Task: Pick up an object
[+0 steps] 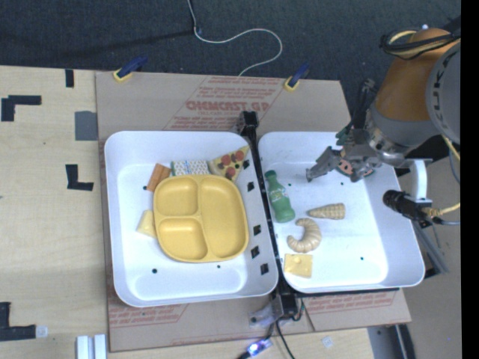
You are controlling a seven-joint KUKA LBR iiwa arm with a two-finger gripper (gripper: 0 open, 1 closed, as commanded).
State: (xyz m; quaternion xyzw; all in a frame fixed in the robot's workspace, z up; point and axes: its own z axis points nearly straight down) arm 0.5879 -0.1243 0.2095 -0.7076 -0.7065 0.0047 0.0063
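Observation:
In the right bin (374, 271) lie a green bottle (280, 198), a cream cone (327, 212), a croissant (305, 234) and a yellow cheese slice (299, 265). My gripper (331, 165) hangs over the upper part of this bin, above and to the right of the bottle and above the cone. Its two dark fingers are spread apart and nothing sits between them. The arm with its orange band (408, 81) comes in from the upper right.
The left bin (120, 223) holds a yellow divided plate (200, 218) with a pizza slice (230, 161), an orange stick (158, 176), a patterned block (188, 168) and a yellow wedge (146, 222) around it. A raised divider (258, 200) separates the bins. A white cable (247, 40) lies behind.

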